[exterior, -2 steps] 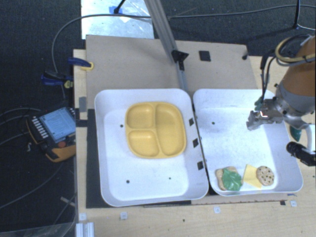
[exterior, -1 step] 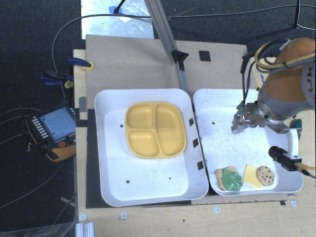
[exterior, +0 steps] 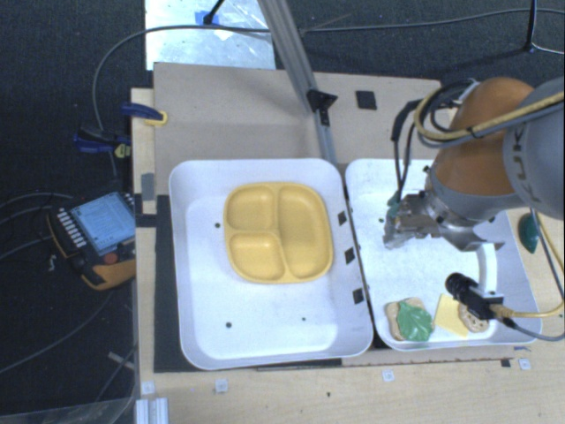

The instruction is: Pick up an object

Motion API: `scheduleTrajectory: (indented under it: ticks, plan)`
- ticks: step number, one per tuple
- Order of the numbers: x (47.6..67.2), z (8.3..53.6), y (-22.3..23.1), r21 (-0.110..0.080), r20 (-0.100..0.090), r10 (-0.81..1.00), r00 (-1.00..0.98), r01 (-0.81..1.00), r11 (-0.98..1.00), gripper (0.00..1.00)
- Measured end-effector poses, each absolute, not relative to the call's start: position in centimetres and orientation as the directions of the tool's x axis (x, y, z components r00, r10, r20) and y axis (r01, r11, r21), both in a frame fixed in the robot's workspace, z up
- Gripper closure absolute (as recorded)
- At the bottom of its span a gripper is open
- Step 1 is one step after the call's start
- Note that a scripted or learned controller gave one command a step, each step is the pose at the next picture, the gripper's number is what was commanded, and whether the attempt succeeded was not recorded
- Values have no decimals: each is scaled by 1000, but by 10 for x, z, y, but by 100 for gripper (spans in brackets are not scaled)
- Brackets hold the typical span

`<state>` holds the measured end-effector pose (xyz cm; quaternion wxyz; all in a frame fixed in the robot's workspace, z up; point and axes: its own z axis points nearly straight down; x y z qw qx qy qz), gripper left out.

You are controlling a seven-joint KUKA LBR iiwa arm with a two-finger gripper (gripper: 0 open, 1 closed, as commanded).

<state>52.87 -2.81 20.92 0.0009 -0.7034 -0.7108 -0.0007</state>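
the tool (exterior: 399,223) hangs over the left part of the right bin (exterior: 371,184), below the grey arm (exterior: 494,175) with its orange band, which reaches in from the right. whether the tool is spread or pressed together, i cannot tell; its tips are dark and small against the white floor, and nothing shows between them. toward the near edge of that bin lie a green and tan object (exterior: 410,319) and, just beside it on the right, a yellow object (exterior: 456,316) with a brown patch at its corner. a teal object (exterior: 528,232) peeks out at the bin's right side, partly behind the arm. the left bin (exterior: 203,325) carries a yellow divided plate (exterior: 278,232) with three compartments. both bins sit side by side on the tabletop (exterior: 229,95). left of it, on the dark floor, rests a handheld controller (exterior: 95,237).
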Motion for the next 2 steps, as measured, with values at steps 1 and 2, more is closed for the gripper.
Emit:
scheduleTrajectory:
  ticks: [1,2]
  plan:
    - [530,208,34,1,3,1000,-12,1000,12,100]
    - [529,214,79,1,2,1000,-11,1000,11,100]
